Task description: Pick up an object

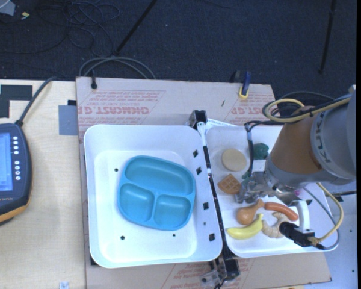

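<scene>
Nearby, tool (251,192) above chicken drumstick (249,212) (tan, glossy), banana (245,230) beside.

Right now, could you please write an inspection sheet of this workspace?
Surface: two white bins, left bin and right bin, on cardboard.
Job's things: banana, pear-like piece, waffle, round biscuit, sausage lie in the right bin.
Clutter: blue divided tray in the left bin.
Gripper: gripper low beside the waffle; grasp unclear.
Cables: yellow cable loops by the arm.
Surroundings: handheld pendant at left.
</scene>
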`<move>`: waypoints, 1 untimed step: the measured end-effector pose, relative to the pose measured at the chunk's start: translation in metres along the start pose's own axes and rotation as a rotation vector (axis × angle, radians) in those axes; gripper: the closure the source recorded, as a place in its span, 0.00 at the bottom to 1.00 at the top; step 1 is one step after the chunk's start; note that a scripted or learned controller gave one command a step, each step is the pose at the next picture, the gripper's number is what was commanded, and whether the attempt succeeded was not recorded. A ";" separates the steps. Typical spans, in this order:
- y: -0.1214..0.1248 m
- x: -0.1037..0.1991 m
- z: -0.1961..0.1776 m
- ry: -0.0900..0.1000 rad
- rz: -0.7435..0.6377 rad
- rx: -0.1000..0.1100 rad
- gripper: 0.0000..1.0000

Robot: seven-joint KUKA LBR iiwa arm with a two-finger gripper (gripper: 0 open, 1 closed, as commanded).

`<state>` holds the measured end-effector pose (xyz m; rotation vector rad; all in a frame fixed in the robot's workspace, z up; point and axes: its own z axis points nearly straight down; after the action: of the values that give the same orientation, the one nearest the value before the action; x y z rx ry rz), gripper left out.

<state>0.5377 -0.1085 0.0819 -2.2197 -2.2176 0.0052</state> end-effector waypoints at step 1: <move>-0.038 0.068 -0.109 0.003 -0.007 -0.005 1.00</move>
<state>0.5004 -0.0404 0.1916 -2.2125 -2.2267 -0.0044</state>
